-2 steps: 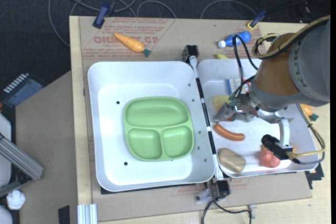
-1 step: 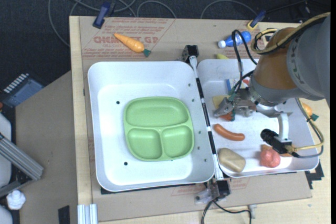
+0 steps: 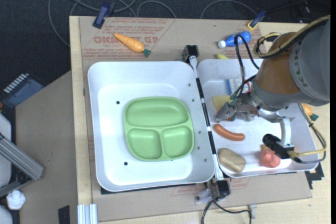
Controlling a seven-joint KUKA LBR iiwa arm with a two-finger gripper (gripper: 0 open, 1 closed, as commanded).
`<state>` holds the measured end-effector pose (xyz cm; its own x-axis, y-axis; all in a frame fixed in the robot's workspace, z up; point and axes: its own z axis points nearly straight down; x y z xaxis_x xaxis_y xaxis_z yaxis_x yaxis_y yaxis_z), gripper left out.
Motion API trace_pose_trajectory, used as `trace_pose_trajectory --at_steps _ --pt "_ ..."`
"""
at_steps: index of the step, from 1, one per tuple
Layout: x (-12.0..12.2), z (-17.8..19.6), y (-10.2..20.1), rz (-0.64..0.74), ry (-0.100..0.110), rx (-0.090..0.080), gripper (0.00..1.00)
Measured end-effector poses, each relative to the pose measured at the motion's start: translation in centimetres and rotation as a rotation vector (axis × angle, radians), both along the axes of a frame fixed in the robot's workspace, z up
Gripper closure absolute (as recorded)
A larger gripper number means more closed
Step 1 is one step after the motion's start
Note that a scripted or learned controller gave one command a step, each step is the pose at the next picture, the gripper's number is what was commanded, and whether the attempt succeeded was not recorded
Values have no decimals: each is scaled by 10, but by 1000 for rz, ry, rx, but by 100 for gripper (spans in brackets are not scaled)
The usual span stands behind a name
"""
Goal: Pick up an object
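Nearest, along the front edge of the right bin (image 3: 210, 68), lie three loose toy foods: a tan, bread-like piece (image 3: 231, 160) at the front-left corner, a pink lump (image 3: 270, 157) further right, partly behind a black fitting on the arm, and just behind them a toy sausage (image 3: 229, 133), lying flat and slightly slanted, touching neither. Scattered and unstacked, they look set out as candidates for picking, each with some free room around it.

Across the divider, the left bin (image 3: 100, 86) carries a green compartment tray (image 3: 157, 127) in its middle, with nothing in its three compartments.

Behind the sausage, the gripper (image 3: 229, 112) hangs over the middle of the right bin, pointing towards the bins' shared wall. Its dark fingers are low, just beside a yellow object (image 3: 222, 101) and just behind the sausage; whether they are spread or pressed together cannot be told, and nothing is visibly pinched between them. The sausage seems the likeliest target, being closest to the tips.

Farther back on the table (image 3: 157, 34), outside the bins, lie a toy carrot (image 3: 131, 42) near the far-left corner and a blue-and-white bottle (image 3: 233, 40) near the far edge.
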<state>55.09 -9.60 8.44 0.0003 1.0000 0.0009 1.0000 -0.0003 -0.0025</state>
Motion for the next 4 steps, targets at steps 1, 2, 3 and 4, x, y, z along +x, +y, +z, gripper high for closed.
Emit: trace_pose_trajectory --at_steps 1,2,3,4 --pt "37 0 1 1 -4 -1 0" --pt "8 0 4 0 0 0 0" --pt "-73 -1 3 -1 1 -1 0" --pt "-72 10 4 -1 -3 -1 100"
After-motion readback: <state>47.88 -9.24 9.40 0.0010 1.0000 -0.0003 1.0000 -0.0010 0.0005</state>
